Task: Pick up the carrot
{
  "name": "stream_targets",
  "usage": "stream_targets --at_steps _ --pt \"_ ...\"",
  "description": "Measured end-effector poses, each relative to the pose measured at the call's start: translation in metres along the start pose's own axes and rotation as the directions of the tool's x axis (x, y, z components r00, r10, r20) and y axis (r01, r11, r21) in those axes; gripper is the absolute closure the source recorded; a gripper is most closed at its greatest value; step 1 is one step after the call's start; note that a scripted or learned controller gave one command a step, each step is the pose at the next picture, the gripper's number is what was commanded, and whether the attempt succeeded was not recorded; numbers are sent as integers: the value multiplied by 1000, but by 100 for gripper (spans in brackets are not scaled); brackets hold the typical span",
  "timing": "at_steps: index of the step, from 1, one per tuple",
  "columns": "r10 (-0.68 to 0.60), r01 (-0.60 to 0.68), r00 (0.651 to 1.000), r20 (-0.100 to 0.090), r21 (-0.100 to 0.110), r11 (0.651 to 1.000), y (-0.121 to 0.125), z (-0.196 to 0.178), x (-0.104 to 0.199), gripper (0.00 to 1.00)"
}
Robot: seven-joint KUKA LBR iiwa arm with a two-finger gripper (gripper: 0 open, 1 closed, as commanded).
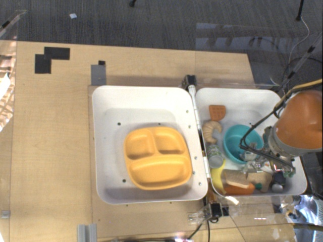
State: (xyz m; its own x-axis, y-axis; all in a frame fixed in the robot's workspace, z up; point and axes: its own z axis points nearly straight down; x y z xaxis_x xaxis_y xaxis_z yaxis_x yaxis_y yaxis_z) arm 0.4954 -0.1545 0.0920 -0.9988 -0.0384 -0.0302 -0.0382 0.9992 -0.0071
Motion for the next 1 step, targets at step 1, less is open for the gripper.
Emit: stream_targets --at_steps 1 --pt "-223 223 975 2 -3 975 -17 1 -4 100"
